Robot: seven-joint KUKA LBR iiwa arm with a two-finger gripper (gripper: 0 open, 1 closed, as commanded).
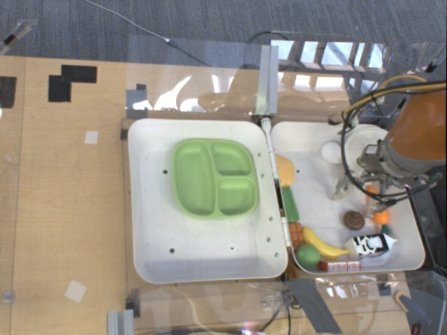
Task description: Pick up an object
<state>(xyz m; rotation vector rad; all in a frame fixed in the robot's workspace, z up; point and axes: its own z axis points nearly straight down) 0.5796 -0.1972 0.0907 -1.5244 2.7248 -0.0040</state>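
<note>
Brown round object point(354, 220) lies in the right bin point(307, 145), just below my gripper point(374, 190) toward the near edge; a small orange piece point(380, 217) sits beside it. Whether my gripper is closed, I cannot tell.

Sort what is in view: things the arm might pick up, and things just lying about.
For the job: banana, green ball, brown disc, black-and-white toy, right bin.

Lying about: green tray, left bin.
</note>
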